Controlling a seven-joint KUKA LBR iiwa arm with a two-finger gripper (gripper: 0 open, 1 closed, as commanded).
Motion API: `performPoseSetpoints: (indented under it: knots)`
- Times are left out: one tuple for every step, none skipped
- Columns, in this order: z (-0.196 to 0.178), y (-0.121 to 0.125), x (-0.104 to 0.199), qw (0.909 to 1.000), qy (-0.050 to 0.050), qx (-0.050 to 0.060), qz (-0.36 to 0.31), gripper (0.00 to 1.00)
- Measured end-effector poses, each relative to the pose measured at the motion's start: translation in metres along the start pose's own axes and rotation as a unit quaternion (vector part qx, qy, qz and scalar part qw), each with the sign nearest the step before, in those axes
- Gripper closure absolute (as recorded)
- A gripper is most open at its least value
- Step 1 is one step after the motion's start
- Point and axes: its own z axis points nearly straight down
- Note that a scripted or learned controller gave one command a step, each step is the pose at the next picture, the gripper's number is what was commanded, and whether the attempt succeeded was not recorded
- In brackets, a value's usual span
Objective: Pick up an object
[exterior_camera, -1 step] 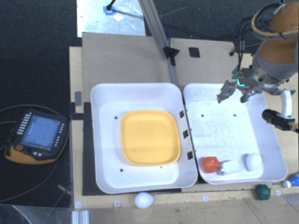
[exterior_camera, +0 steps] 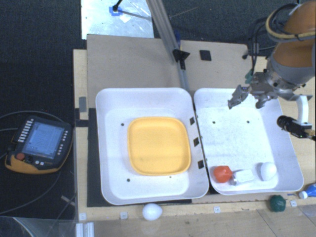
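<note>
My gripper (exterior_camera: 248,99) hangs over the far part of the right bin (exterior_camera: 247,132), its two dark fingers (exterior_camera: 235,98) spread open with nothing between them. Along that bin's near edge lie a red object (exterior_camera: 221,173), a small white piece (exterior_camera: 243,177) and a white ball (exterior_camera: 267,170), all well in front of the gripper. The left bin (exterior_camera: 111,132) holds a yellow square plate (exterior_camera: 159,145).
A white egg-shaped object (exterior_camera: 152,211) and a green ball (exterior_camera: 277,203) lie on the bench in front of the bins, with a blue item (exterior_camera: 308,192) at the right. A teach pendant (exterior_camera: 37,143) rests on the floor at left. A slanted metal pole (exterior_camera: 165,21) stands behind the bins.
</note>
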Motion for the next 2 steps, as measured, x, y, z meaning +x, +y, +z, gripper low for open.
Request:
performPoseSetpoints:
  knots:
    - [0.042,0.003,0.003,1.0000,0.000,0.002,0.000,0.00]
    - [0.092,-0.005,-0.004,1.0000,0.000,0.002,0.000,0.00]
